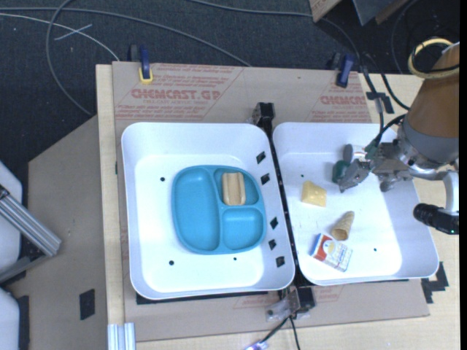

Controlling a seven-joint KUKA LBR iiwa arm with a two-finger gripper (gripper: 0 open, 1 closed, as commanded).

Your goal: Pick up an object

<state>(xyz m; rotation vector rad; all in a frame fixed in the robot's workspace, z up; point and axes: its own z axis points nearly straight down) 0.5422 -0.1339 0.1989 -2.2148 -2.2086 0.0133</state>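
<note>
I was working in what looked like a robotics lab. My bench [219, 86] was a board printed with a brand name, held by blue clamps [145, 63], bearing two white bins [139, 195]. Loose cables [87, 20] trailed over dark carpet [44, 79], beside aluminium framing [25, 221].

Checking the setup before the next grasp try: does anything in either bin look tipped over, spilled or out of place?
Nothing is spilled or broken. In the right white bin, the small waffle cone lies on its side, and the red-and-white carton lies flat and askew. The tan bread-like piece sits in the blue divided plate.
</note>
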